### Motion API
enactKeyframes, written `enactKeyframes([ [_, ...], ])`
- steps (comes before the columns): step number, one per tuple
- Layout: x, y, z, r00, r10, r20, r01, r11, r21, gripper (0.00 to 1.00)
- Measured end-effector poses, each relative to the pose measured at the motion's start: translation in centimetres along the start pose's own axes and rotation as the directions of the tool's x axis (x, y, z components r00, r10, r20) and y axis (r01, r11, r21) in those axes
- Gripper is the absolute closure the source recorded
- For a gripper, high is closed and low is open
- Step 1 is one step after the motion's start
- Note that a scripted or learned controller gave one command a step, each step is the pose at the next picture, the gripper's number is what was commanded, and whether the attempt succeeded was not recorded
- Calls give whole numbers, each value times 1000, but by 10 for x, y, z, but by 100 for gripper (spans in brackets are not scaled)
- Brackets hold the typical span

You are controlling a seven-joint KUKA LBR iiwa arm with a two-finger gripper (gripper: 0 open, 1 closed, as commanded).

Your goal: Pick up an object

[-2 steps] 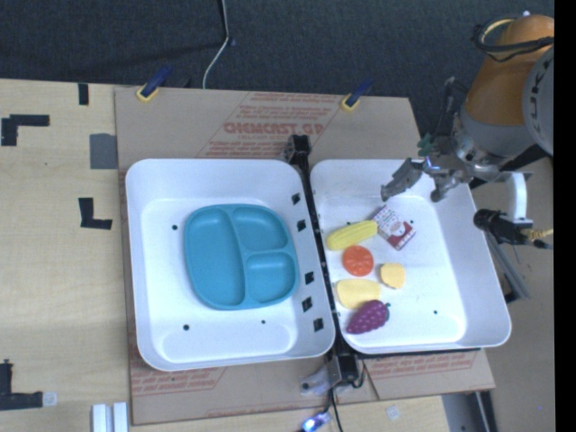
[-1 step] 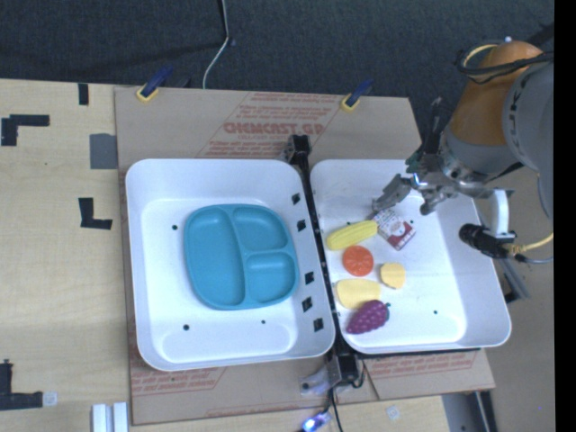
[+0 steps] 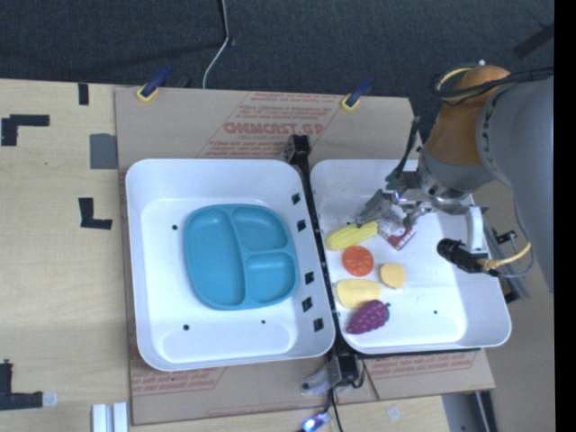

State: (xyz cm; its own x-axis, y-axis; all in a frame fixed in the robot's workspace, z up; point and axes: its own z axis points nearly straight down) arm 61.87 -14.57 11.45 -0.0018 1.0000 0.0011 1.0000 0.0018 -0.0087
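My gripper (image 3: 389, 216) hovers low beside the yellow corn (image 3: 352, 235). I cannot tell its state. Nothing looks lifted yet.

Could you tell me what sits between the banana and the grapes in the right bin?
In the camera view, between the banana and the grapes lie an orange round fruit and, below it, a yellow piece.

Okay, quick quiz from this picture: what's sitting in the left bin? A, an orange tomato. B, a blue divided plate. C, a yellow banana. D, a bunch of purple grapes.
B: the blue divided plate lies alone in the left bin, while the toy foods are all in the right bin.
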Motion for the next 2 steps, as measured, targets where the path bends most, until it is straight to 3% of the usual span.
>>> enactKeyframes([
  [1, -3, 3, 27, 1000, 1, 10, -1, 1000, -16, 0],
  [2, -2, 6, 14, 1000, -2, 10, 2, 1000, -23, 100],
])
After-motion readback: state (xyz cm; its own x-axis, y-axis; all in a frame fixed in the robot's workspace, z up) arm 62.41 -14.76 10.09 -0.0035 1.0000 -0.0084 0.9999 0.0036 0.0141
